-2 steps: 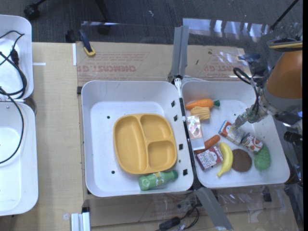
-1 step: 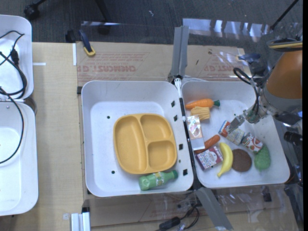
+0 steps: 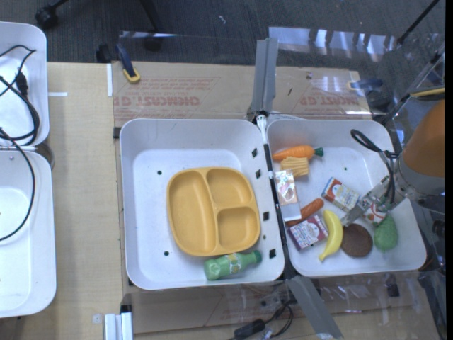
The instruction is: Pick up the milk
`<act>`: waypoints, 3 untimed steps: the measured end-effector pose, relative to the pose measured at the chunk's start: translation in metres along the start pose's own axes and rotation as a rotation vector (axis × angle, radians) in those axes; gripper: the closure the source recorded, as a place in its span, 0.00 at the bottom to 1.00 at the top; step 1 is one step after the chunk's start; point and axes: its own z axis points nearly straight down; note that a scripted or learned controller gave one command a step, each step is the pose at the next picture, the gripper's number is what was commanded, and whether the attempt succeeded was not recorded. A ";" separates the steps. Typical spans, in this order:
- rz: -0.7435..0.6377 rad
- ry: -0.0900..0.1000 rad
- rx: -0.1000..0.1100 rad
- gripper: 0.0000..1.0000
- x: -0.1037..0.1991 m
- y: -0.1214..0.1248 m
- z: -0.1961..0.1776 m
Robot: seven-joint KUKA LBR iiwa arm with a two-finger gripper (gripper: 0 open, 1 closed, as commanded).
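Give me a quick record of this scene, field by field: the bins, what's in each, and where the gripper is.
left bin: yellow divided plate, green bottle
right bin: carrot, milk carton, banana, brown cookie, green vegetable, snack packets
gripper: over the right bin, just right of the milk carton
milk status: lying in the bin, not lifted

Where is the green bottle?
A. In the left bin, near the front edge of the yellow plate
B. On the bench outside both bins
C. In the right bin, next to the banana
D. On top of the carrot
A. The green bottle lies on its side in the left bin, just below the yellow plate; the banana and carrot are in the right bin.
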 end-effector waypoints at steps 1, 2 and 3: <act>0.004 -0.001 -0.002 1.00 -0.001 0.000 -0.009; -0.310 -0.001 -0.001 1.00 0.024 0.004 -0.122; -0.567 0.001 0.000 1.00 0.065 0.036 -0.115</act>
